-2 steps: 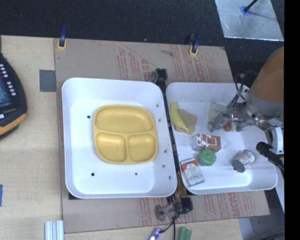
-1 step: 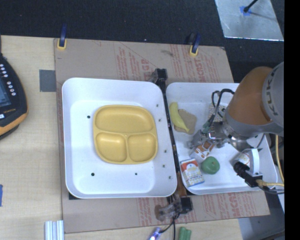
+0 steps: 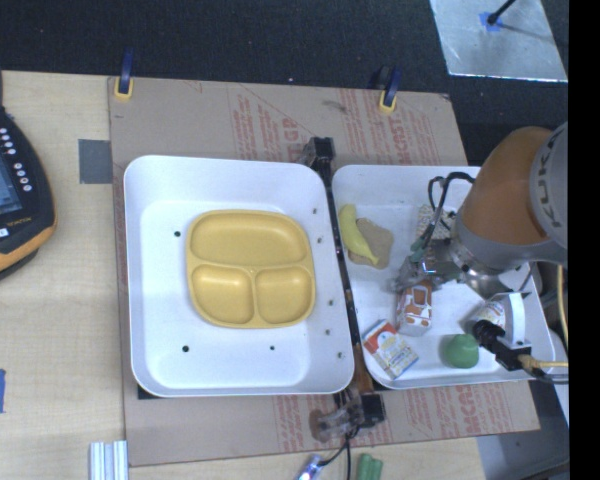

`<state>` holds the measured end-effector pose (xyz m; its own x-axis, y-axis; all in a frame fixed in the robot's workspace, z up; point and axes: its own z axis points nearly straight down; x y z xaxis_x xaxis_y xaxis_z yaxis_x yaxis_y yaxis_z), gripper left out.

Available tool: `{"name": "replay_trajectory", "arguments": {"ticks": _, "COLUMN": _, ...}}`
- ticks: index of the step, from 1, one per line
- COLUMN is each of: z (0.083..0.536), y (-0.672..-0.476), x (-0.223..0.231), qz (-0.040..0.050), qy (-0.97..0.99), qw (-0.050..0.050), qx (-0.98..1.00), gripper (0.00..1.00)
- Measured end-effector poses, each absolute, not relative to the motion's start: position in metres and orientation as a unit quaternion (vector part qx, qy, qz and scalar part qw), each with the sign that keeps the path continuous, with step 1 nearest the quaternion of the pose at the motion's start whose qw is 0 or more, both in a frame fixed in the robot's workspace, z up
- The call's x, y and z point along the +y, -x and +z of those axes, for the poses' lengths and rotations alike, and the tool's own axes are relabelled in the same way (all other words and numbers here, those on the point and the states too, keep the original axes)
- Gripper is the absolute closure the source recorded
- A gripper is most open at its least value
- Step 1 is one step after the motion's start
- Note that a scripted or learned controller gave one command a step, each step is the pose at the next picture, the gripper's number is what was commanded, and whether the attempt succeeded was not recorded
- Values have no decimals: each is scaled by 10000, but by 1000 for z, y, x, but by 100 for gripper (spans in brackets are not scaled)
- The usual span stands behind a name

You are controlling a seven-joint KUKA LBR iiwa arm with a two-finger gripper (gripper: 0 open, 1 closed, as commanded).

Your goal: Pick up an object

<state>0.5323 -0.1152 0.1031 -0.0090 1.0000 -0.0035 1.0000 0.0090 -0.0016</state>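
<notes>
Nearest you, in the right bin (image 3: 380,183), a small red-and-white packet (image 3: 389,348) lies by the near left corner, with a green ball (image 3: 460,351) to its right by the near wall. Just beyond them an orange-and-white carton (image 3: 416,308) sits mid-bin, right under the gripper (image 3: 420,271). The gripper hangs low over the carton's far end; you cannot tell how its jaws stand or whether they touch the carton, since the wrist and cables crowd that spot. The arm (image 3: 510,203) comes in from the right, its orange band covering the bin's right side. Farther back on the left, a banana (image 3: 354,233) lies beside a tan lump (image 3: 376,240), the two touching. In the left bin (image 3: 160,268) you see a yellow divided plate (image 3: 250,268) at the centre. Far left on the bench rests a pendant (image 3: 5,203).
</notes>
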Motion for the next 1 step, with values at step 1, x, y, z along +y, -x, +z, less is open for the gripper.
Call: {"name": "replay_trajectory", "arguments": {"ticks": 1, "z": 192, "y": -541, "x": -46, "qz": -3, "qy": -7054, "qw": -8, "qx": 7088, "gripper": 100}}
